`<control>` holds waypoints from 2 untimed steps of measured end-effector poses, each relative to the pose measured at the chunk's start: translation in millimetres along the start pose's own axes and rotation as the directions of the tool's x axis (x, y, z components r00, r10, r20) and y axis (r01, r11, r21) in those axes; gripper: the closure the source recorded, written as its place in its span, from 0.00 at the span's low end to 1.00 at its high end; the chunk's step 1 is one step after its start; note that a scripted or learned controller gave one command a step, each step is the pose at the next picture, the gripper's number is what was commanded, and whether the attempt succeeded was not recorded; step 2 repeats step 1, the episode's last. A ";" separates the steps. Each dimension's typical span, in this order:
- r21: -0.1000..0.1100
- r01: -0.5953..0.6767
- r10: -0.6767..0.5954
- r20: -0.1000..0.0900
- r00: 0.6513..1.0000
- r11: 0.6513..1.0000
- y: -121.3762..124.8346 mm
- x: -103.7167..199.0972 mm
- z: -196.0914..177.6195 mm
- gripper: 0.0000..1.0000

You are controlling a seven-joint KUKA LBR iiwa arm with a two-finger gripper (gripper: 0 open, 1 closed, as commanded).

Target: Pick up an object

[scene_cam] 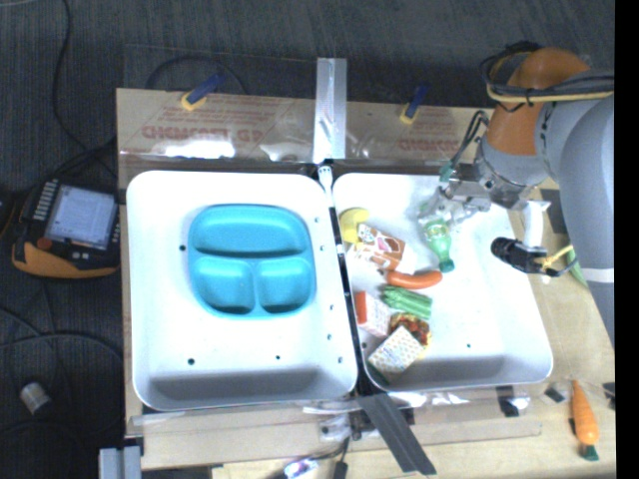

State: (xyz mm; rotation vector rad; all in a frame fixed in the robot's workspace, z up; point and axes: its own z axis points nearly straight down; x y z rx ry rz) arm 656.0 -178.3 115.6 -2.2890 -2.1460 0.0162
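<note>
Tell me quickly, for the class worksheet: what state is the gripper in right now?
Gripper: cannot be told; it sits low over the right bin, just above the green bottle.

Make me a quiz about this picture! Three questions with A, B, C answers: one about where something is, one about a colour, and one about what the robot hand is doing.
1. Where is the divided tray?
A. in the left bin
B. in the right bin
C. on the floor

2. What colour is that tray?
A. red
B. blue
C. yellow

3. Where is the gripper at this moment?
A. over the left bin
B. over the back of the right bin, just above the green bottle
C. down on the floor beside the bench

Answers:
1. A, the tray lies in the middle of the left bin, alone there.
2. B, it is bright blue against the white bin.
3. B, the gripper hangs at the far end of the right bin, with the green bottle right below it; whether it touches the bottle is too small to tell.
</note>
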 end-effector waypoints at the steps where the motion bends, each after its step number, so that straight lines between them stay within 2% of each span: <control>1: -0.005 -0.095 0.095 -0.004 0.996 0.995 9.0 28.3 -89.8 1.00; 2: -0.005 -0.095 0.095 -0.004 0.996 0.995 9.0 28.3 -89.8 1.00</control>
